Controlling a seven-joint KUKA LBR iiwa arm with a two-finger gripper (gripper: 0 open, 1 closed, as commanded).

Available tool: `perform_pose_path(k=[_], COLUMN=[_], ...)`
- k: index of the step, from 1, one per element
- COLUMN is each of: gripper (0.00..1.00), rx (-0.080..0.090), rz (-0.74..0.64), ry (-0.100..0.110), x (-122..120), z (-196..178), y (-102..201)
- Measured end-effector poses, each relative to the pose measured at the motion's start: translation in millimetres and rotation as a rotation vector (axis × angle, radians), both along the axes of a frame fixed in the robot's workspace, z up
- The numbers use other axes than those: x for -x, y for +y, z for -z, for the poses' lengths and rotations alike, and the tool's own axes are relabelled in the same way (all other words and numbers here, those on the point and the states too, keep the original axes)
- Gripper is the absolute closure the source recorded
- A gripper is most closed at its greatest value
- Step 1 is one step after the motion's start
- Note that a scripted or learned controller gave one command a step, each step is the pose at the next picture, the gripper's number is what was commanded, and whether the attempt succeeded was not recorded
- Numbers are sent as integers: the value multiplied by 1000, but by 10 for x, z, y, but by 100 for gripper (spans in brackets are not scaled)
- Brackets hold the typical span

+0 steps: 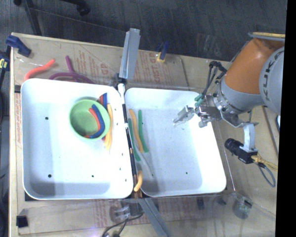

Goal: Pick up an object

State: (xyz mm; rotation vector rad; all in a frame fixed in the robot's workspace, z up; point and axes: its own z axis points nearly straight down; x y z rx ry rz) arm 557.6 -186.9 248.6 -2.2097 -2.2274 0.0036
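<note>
Jaws of the gripper (189,115) stand apart with nothing between them, hanging over the upper right part of the right bin (204,178). Its fingers (182,115) point toward the left. Inside this bin, near its left wall, a green strip (142,132) and an orange strip (133,128) lie side by side, well apart from the gripper. The left bin (37,154) holds a green bowl (83,118) with red, blue and yellow pieces resting along its right rim.
</note>
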Motion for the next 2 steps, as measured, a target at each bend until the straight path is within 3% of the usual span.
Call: perform_pose_path(k=[1, 2], gripper=[0, 0], rx=[1, 1], rz=[135, 106], ry=[-2, -3], x=[-304, -314], z=[131, 47], y=[1119, 532])
